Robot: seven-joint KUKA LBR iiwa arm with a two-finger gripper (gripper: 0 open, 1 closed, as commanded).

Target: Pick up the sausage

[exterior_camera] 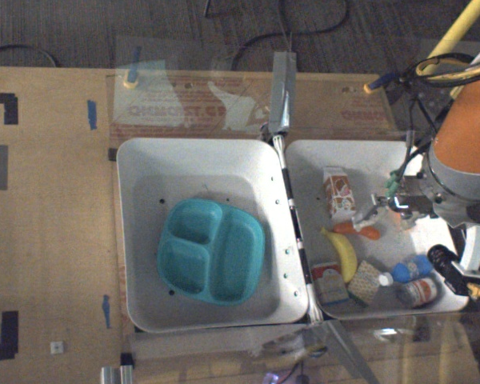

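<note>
From the camera above the bench, two shallow white bins sit side by side. The left bin point(144, 166) carries a teal divided plate point(212, 250) with three compartments, lying near the middle of its floor and a little toward the near edge.

The right bin point(304, 162) holds the clutter. A small red and white carton point(339, 194) lies toward the far left part of it. Just below the carton, near the middle of the bin, lies the sausage point(358, 230), a short orange-red piece set roughly crosswise. A yellow banana point(344, 253) lies just beside it on the near side, curving toward the near edge. Along the near edge sit a small red-topped box point(331, 282) close to the left wall, a tan checkered packet point(366, 282) next to it, a blue and white bottle point(408, 270) and a can with a red band point(418, 292) toward the near right corner.

The arm comes in over the right edge of this bin, its orange band point(468, 130) high above the wrist. The gripper point(384, 205) hangs low over the middle of the bin, just right of and very near the sausage; whether it is spread or closed I cannot tell, and the sausage lies on the bin floor, not visibly grasped
</note>
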